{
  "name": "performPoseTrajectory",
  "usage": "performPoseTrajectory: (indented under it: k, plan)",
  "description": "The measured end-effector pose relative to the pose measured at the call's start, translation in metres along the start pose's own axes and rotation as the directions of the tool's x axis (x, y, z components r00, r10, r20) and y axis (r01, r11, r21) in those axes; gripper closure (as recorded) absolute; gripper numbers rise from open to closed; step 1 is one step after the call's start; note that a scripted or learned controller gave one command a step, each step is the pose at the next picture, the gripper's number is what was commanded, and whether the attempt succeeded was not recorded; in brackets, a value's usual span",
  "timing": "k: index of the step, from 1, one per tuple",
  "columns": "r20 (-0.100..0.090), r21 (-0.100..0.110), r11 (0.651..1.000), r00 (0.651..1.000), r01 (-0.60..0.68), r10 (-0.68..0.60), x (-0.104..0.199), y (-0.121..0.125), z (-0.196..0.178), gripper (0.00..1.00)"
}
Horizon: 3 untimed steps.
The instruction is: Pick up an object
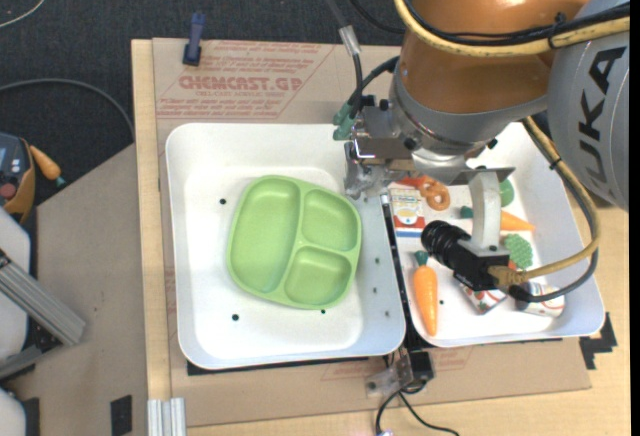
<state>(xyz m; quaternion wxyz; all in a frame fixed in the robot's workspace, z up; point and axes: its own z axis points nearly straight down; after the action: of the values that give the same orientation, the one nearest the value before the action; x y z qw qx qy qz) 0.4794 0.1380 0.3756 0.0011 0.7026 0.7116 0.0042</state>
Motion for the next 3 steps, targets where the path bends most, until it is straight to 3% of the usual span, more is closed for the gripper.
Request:
performPoseTrajectory:
  k: [1, 2, 3]
  plan:
    - [0.005, 0.004, 1.0, 1.0, -0.011, 0.011, -0.006, 0.0, -0.008, 1.0]
    - [0.004, 0.009, 1.0, 1.0, -0.009, 0.009, 0.029, 0.0, 0.0, 1.0]
    - [0.007, 0.015, 1.0, 1.0, -0.018, 0.018, -0.009, -0.001, 0.057, 1.0]
